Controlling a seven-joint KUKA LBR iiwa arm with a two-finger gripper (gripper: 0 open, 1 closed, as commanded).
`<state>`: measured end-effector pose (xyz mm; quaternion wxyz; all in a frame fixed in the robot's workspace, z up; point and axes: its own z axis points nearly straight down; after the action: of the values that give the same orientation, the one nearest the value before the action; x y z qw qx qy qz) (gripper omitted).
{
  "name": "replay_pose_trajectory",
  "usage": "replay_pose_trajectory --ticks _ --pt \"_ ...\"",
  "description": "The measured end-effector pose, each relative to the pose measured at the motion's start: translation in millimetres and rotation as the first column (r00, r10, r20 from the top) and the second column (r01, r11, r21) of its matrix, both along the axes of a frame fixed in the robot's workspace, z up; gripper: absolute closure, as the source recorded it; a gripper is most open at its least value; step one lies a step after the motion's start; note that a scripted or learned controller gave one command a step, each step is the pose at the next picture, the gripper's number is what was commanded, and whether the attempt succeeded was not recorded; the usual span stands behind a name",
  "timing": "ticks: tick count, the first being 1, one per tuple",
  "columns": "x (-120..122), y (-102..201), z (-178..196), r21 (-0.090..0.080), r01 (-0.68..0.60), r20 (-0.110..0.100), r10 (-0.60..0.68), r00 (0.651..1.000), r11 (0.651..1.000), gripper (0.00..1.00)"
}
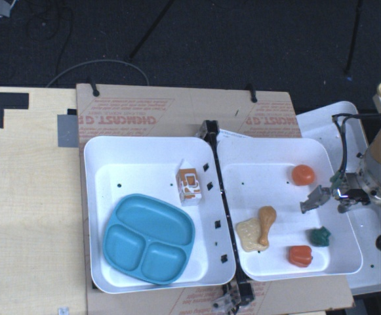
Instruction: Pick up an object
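Observation:
The right bin [279,153] holds an orange round fruit [302,174], a tan drumstick [266,225] lying against a beige flat piece [248,235], a small green object [320,237] and a red pepper-like item [300,256]. My gripper [328,203] hovers over the right side of this bin, below and right of the orange fruit and above the green object. Its fingers are spread open with nothing between them.
The left bin [98,176] holds a blue divided plate [149,239] and a small orange-and-white box [189,185]. A black divider [221,209] with clips runs between the bins. Cables [344,130] hang by the arm at the right.

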<state>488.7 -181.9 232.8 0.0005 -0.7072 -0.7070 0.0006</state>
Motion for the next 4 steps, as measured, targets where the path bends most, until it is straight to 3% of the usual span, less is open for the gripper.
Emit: replay_pose_trajectory --ticks 2,3,4 --pt "-7.5 2.6 -120.2 0.002 -0.001 -0.001 0.001 1.000 1.000 0.00" --pt "-7.4 4.1 -145.9 0.003 -0.001 -0.002 0.001 1.000 1.000 0.00" --pt "-6.9 2.5 -135.2 0.002 0.004 -0.001 -0.004 1.000 1.000 1.00"
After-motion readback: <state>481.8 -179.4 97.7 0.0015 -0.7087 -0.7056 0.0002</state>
